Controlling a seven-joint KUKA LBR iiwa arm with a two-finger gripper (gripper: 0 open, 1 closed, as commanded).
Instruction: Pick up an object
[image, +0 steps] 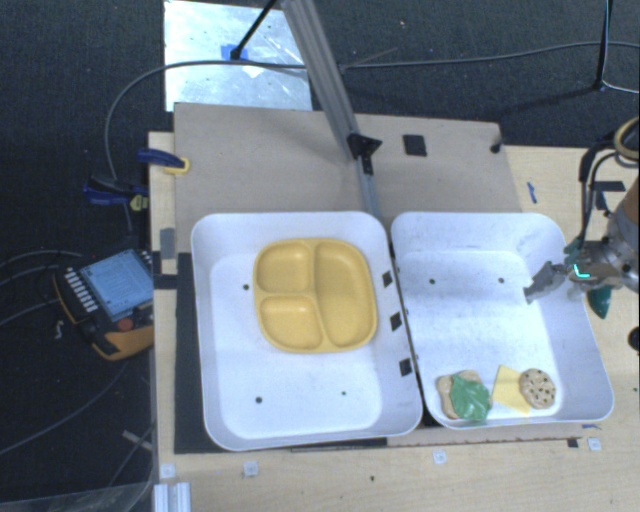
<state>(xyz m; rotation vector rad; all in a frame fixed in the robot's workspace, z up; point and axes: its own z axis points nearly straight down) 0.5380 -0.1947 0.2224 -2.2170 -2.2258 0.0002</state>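
- Sitting side by side on the surface (300, 160) are two shallow white bins, the left bin (225, 400) and the right bin (470, 250), their inner rims touching along a seam marked with small black tabs.
- Lying in the left bin, a little above its middle and well apart from the right bin, is a yellow divided plate (316, 295) with three compartments, all of them showing bare.
- Resting in the right bin, along its near edge, are three small items in a row: a green leafy toy piece (468, 398) lying over a tan cracker-like piece, a yellow cheese wedge (510, 390) just beside it, and a chocolate-chip cookie (538, 387) touching the wedge on the side farther from the left bin.
- Reaching in over the right bin's outer rim is the gripper (545, 282), a grey tip with a small teal light behind it, hanging above the bin's bare floor.
- Staying well apart from the three food items, the gripper is showing nothing between its fingers; how wide it is standing I cannot tell from this view.
- Running slantwise from above the bins down to the seam at their far end is a grey metal pole (325, 75).
- Lying off the surface, beyond the left bin's outer side, is a small device with a blue screen (112, 285), with black cables trailing around it.
- Clipping onto the surface's far corner beyond the left bin are blue and yellow clamps (160, 160).
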